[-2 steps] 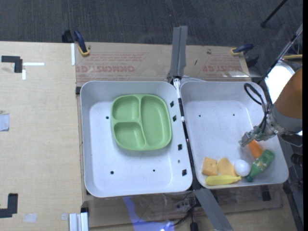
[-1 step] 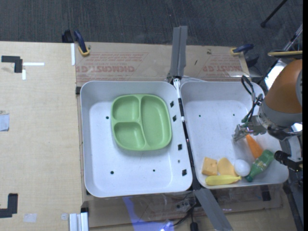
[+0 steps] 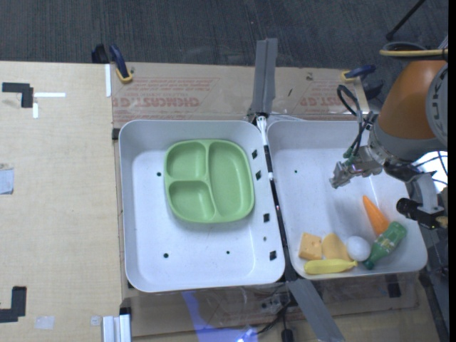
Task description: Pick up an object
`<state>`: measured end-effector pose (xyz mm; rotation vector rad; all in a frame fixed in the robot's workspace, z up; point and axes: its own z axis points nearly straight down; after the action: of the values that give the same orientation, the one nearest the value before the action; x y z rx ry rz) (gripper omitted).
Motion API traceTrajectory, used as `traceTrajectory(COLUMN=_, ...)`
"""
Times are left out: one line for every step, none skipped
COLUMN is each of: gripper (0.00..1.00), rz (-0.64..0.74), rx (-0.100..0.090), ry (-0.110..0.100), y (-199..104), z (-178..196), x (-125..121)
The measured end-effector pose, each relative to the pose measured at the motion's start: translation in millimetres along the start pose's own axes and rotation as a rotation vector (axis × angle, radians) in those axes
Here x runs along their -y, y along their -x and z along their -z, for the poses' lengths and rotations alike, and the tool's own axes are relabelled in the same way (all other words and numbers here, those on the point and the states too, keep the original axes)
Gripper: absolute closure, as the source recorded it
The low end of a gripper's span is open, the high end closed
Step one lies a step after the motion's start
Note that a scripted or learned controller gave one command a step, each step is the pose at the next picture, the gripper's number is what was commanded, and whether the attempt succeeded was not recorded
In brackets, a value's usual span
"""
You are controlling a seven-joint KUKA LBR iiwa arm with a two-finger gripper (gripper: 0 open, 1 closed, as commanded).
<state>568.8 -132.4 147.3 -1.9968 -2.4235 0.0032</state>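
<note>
Toys cluster at the right bin's (image 3: 299, 155) front edge: carrot (image 3: 375, 215), green bottle (image 3: 384, 244), egg (image 3: 357, 249), banana (image 3: 328, 266), cheese pieces (image 3: 311, 246). Gripper (image 3: 344, 173) hovers over bare floor behind them, holding nothing; finger spread unclear. Approach step: next it likely must move forward and descend.

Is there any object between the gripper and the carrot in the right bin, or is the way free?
Nothing visible blocks it. The gripper hangs over bare floor of the right bin, and the carrot lies just beyond it, toward the near right corner. The green bottle lies against the carrot's far end.
</note>
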Motion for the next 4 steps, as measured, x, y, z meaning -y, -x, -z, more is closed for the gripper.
traceTrajectory(gripper=1.0, rz=-0.105, rx=0.001, ry=0.001, y=74, z=-57, x=-3)
traceTrajectory(gripper=1.0, rz=-0.312, rx=0.001, ry=0.0, y=76, z=-15, x=4)
traceTrajectory(gripper=0.0, rz=-0.312, rx=0.001, ry=0.0, y=76, z=-15, x=4)
traceTrajectory(gripper=0.0, rz=-0.338, rx=0.001, ry=-0.001, y=58, z=86, x=-23)
